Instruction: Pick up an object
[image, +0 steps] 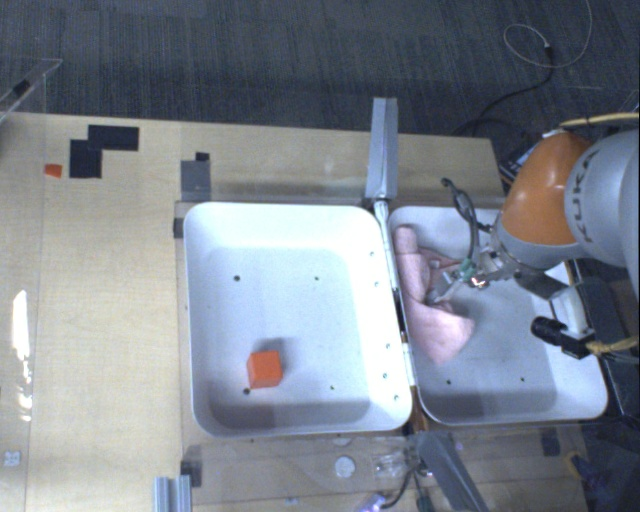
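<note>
Nearest my camera is the front rim of the left bin (300, 428), and just inside it sits an orange block (265, 369), well away to the left of the gripper and across the divider (393, 300) between the two bins. I see the gripper (447, 287) low in the right bin (520, 400), reached in from the right under the arm's orange band (535, 195). Its tips sit right at the upper edge of a pink cloth (432, 325), which lies crumpled along the right bin's left wall and spreads below and to the left of the fingers. Whether those fingers are apart or closed I cannot tell from up here; they are small and dark against the cloth, and I cannot make out any fabric pinched between them. A black cable (462, 205) loops just above the gripper.
</note>
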